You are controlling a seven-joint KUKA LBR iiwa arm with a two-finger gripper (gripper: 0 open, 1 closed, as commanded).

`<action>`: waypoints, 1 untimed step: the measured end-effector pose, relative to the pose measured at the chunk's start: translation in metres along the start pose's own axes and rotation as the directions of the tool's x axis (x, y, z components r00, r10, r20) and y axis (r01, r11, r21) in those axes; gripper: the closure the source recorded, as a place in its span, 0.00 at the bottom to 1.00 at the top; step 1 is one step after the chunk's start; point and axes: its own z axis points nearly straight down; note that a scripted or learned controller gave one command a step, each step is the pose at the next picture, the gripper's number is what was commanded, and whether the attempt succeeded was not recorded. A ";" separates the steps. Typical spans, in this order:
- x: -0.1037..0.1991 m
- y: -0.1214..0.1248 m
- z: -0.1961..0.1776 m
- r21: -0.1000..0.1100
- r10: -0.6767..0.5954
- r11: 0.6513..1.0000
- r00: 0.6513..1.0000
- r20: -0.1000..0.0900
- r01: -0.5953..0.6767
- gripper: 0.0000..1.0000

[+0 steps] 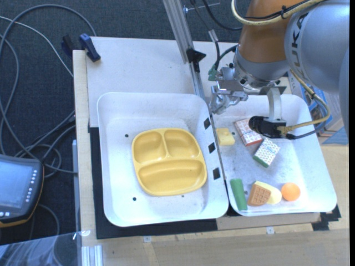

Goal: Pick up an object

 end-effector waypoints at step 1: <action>0.059 -0.018 0.015 0.001 -0.001 1.000 1.000 0.000 0.001 1.00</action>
